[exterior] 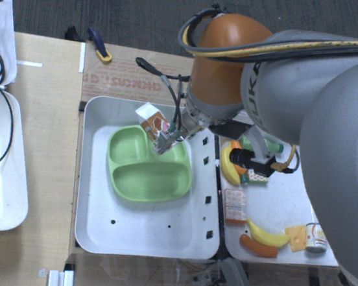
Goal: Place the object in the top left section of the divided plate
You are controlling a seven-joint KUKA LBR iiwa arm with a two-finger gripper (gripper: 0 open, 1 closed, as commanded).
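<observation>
Small brown-and-white packet [153,122], the thing to be placed, sits at the top edge of the light green divided plate [148,181], over the ridge between its two upper sections, right against the tip of the gripper [163,145]. Whether the packet is pinched between the fingers or merely touching them cannot be told, and the claw's state is unclear.

Nearest the viewer, in the right white bin [288,206], lie an orange carrot-like piece [259,246], a yellow banana [266,234], a yellow cheese wedge [296,237] and a small tin [315,237]. A little farther back are a pink-and-white box [235,205] and a second yellow banana [229,165].

The left white bin [134,234] holds the plate in its upper half.

Farther back, the grey arm with its orange band [226,57] comes in from the right, over the bins' far edges. Beyond, on the brown cardboard bench top [48,89], lies a blue-and-yellow clamp [99,45].
</observation>
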